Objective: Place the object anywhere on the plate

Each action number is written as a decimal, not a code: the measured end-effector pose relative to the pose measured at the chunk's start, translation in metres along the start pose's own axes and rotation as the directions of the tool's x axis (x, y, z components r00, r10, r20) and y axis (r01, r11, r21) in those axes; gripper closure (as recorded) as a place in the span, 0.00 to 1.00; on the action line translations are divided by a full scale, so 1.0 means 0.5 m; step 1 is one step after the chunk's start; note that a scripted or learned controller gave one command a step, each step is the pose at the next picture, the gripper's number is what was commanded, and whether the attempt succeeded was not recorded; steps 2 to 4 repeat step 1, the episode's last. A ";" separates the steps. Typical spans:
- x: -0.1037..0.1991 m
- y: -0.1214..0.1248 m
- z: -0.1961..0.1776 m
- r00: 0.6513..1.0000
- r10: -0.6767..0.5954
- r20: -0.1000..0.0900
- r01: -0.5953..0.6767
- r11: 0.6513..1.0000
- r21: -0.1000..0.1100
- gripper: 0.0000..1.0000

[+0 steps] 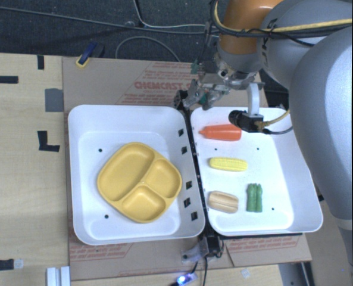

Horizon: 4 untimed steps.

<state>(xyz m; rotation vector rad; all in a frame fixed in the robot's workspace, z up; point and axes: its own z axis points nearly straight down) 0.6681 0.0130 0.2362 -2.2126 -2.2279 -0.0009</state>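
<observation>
Camera view: the yellow divided plate (pixel 139 182) is seen lying in the left bin (pixel 81 159), all three compartments bare. In the right bin (pixel 295 207), four toy foods are laid out well apart: a carrot (pixel 221 133) near the far edge, a corn cob (pixel 228 164) below it, a bread roll (pixel 223 202) nearer the camera, and a green asparagus bundle (pixel 255 198) just beside the roll. Which of them is meant as the object cannot be told from the task line alone.

The arm is reached in from the right, and the end effector (pixel 203 94) is held above the far rim where the two bins meet, just beyond the carrot's tip. Nothing is seen between its fingers; how far apart they stand cannot be told, since the metal parts there are small and cluttered against the cardboard.

The step in hand is judged to be the approach before a pick, with nothing yet carried. For the next move, a descent onto one item would be called for, the carrot being nearest, followed by a firm closure, a lift clear of the dividing walls, and a carry leftward over the plate.
</observation>
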 end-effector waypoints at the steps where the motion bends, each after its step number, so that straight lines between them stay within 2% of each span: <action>1: 0.102 -0.019 -0.003 1.000 0.001 0.000 -0.001 1.000 0.001 1.00; 4: 0.102 -0.019 -0.003 1.000 0.001 0.000 -0.001 1.000 0.001 1.00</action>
